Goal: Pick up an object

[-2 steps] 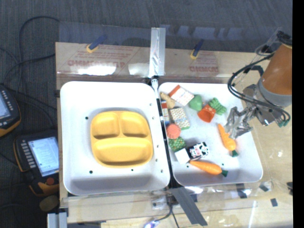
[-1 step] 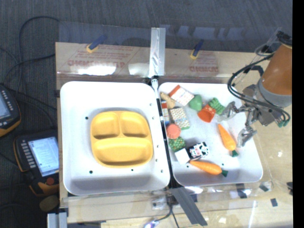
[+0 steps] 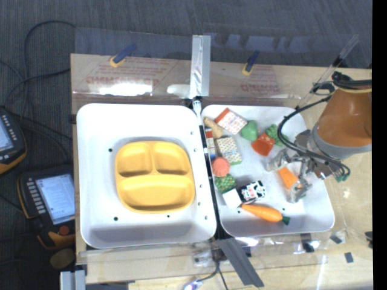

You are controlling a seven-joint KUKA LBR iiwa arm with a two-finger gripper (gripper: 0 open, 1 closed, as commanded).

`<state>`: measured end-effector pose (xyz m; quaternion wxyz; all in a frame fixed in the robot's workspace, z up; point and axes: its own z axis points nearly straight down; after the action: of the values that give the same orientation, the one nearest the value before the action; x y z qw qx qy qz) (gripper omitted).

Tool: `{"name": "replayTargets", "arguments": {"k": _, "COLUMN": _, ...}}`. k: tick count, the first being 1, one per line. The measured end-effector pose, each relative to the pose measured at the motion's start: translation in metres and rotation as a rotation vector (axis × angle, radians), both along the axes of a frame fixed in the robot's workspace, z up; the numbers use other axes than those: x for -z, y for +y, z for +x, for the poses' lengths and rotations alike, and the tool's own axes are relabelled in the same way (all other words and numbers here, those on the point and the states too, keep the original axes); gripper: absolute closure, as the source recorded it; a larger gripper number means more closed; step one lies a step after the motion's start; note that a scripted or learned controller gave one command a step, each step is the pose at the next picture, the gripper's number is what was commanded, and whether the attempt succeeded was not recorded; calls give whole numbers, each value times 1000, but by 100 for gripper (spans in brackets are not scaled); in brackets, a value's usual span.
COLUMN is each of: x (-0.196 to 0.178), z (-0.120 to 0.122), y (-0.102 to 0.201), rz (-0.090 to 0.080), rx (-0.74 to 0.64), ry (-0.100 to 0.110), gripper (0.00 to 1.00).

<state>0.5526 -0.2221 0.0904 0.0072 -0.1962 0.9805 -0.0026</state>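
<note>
An orange block (image 3: pixel 287 177) sits between the hand's (image 3: pixel 290 175) spread-apart fingers.

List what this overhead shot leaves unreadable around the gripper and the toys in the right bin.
- Gripper: finger state, blurred among cables.
- Small orange piece: held or just lying there, the gripper overlaps it.
- Patterned blocks: prints too small to read.
- Arm: cut off by the frame's right side.

I'm seeing even overhead light; glare is blooming on the plastic sheet (image 3: pixel 124 88); fine detail is blurring throughout.
</note>
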Motion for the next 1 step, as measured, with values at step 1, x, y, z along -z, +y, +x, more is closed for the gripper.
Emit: {"name": "replayTargets", "arguments": {"k": 1, "x": -1, "z": -28, "y": 9, "rz": -1, "rx": 94, "ry": -4, "gripper": 0}}
